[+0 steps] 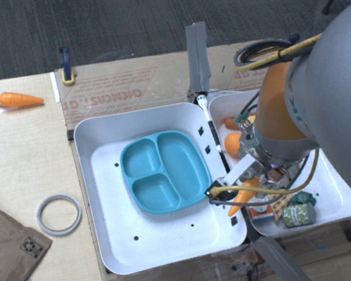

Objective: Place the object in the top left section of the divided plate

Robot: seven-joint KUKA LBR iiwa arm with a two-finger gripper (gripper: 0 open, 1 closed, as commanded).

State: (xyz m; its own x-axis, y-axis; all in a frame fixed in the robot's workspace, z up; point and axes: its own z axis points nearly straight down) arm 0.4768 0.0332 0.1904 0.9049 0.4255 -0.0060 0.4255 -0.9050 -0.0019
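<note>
Fingers [235, 194] by blue divided plate [165, 170]

Smooth matt teal plastic divided plate [165, 170], glossy white plastic bin [106, 202], rough brown cardboard [132, 83] behind, prob.

I count two white bins: the left bin [99, 204] and the right bin [347, 197]. One blue plate [165, 170] lies in the left bin; it has three sections. I count two carrots: one [17, 100] on the bench at far left, one [242, 195] at the divider between the bins. One orange ball [232, 143] sits in the right bin. One green packet [299, 213] lies in the right bin. One tape ring [58, 213] and one cardboard box [4, 257] rest on the bench. My arm [328, 89] counts as one.
</note>
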